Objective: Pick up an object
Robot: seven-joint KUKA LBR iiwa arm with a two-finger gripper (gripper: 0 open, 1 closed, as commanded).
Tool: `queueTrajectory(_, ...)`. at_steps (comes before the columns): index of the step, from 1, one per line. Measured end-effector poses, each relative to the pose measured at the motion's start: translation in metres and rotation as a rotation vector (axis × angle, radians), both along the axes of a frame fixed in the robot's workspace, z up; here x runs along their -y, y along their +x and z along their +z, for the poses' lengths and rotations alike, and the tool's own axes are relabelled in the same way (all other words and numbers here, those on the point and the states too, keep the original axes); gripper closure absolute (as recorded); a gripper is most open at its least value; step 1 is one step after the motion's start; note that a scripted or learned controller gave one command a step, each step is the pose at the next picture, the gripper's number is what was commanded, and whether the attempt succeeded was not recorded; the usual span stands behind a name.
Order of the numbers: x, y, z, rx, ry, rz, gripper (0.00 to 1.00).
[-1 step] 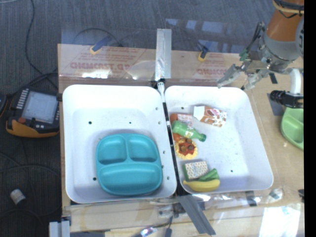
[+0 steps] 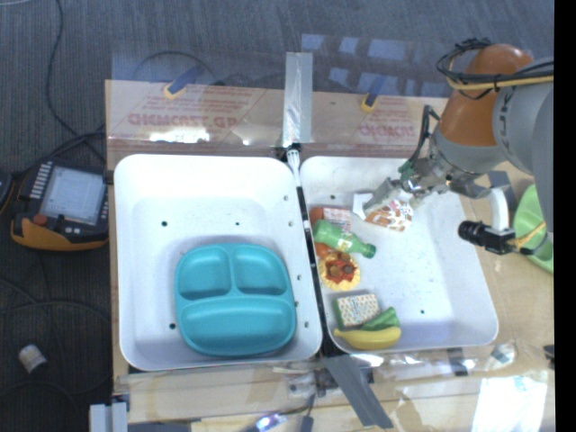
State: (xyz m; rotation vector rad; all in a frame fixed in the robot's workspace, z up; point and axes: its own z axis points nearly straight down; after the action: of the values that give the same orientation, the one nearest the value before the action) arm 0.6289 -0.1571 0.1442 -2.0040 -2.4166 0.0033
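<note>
hand low in right white bin, upper part; grip state cannot be told | small printed snack packet touching hand's tip, lying on bin floor | green plastic bottle, pizza slice toy, yellow banana along bin's left wall | teal divided plate in left white bin

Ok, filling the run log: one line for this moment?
arm: over right bin | gripper: at snack packet, grasp unclear | left bin: teal tray

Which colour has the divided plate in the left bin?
The divided plate is teal blue, a plain colour without pattern, as the camera view shows.
</note>
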Motion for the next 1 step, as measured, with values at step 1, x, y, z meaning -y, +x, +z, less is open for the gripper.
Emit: queueTrajectory(1, 0.0161, 0.0118, -0.0408, 0.004, 0.002, -0.043, 0.00)
